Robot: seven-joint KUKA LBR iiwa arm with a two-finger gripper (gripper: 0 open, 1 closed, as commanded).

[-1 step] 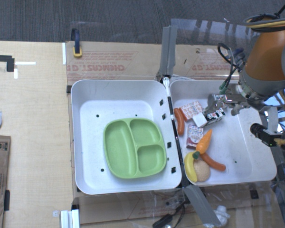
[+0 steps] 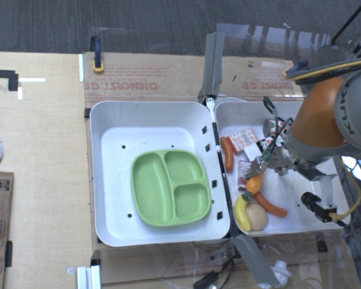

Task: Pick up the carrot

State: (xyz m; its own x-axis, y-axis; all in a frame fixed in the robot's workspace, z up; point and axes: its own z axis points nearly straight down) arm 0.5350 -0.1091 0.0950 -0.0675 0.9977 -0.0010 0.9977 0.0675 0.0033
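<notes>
The carrot is a short orange piece with a small green end, lying in the right bin near its left side. My gripper comes in from the right and sits directly over the carrot's upper end, touching or nearly touching it. The gripper's body hides part of the carrot.
Around the carrot lie a red sausage, a second reddish sausage, a yellow banana, a tan round item and a printed packet. The left bin holds a green divided plate.
</notes>
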